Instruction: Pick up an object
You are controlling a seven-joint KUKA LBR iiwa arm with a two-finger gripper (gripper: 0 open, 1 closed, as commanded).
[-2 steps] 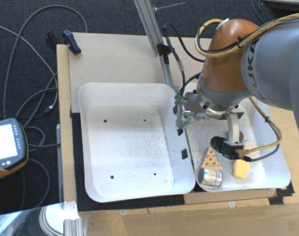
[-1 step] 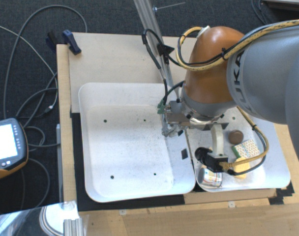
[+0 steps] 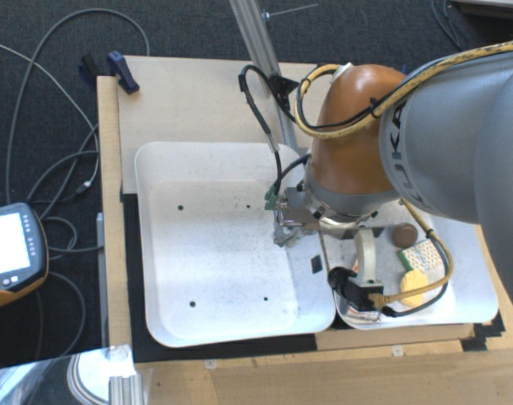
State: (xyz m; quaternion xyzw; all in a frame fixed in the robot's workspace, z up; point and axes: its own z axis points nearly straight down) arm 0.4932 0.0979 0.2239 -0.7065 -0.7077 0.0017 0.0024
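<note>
My gripper (image 3: 285, 228) hangs below the orange wrist band, over the right edge of the left white bin (image 3: 164, 184), close to the wall between the two bins. The right bin (image 3: 480, 298) is largely covered by the arm. Along its right side lie a brown round object (image 3: 406, 234), a patterned green and pink object (image 3: 423, 256) and a yellow object (image 3: 414, 287). A small black piece (image 3: 316, 263) lies near the dividing wall, just right of and below the gripper. No object shows at the gripper.
A blue clamp (image 3: 122, 71) sits on the bench's far left corner. An aluminium post (image 3: 250, 25) rises behind the bins. A teach pendant (image 3: 10, 253) and loose cables (image 3: 62, 167) lie on the floor to the left.
</note>
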